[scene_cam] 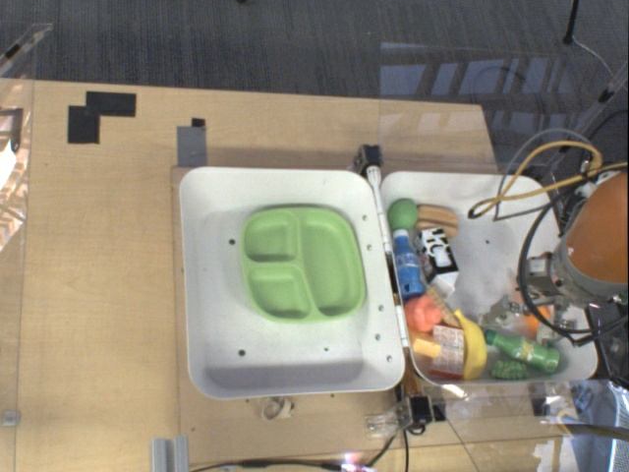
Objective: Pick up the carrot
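The wooden bench (98, 293) carries two shallow white bins side by side. The left bin (211, 293) is the wider in view, and the right bin (482, 264) is crowded along its left and near sides.

The grey arm (601, 239), with its orange band, reaches in from the right and hangs over the right bin's near right corner, with yellow and black cables looped above it.

A pale green divided plate (300, 264) lies flat in the middle of the left bin.

The gripper (531, 315) sits low among the clutter. Wrist hardware and glare hide its tip, so whether it is wide, narrow or holding anything cannot be told.

Against the right bin's left wall a blue bottle (406, 264) stands lengthwise, with a green ball (401, 212) at its far end. A yellow banana (474, 347) curves along the near side, and a green bottle (528, 353) lies just right of it, running left to right.

The carrot (536, 322) appears to be the small bright orange patch at the gripper, just above the green bottle in the near right part of the right bin. Too little of it shows to tell which way it points or how its long axis runs; only a smooth orange surface can be made out.
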`<state>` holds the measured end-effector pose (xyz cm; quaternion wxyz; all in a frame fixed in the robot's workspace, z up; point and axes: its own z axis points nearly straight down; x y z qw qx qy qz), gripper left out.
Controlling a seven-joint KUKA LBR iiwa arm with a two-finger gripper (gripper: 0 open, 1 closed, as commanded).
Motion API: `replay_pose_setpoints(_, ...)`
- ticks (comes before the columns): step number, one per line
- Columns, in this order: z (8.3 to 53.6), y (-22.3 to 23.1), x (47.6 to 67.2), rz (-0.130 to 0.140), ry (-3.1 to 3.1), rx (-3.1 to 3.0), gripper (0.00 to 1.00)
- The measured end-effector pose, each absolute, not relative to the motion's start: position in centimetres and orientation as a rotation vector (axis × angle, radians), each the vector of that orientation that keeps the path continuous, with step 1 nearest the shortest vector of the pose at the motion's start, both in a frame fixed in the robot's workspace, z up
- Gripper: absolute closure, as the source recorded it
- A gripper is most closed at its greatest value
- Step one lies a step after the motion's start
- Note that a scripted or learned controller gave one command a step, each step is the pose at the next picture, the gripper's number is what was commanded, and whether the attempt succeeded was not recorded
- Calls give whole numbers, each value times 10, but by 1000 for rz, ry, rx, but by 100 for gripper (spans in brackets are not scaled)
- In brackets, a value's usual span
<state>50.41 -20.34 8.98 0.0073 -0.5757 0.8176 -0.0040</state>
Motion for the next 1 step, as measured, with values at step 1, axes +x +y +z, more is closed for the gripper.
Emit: replay_pose_setpoints(1, 103, -202, 509, -28, 2546, -1797, 100)
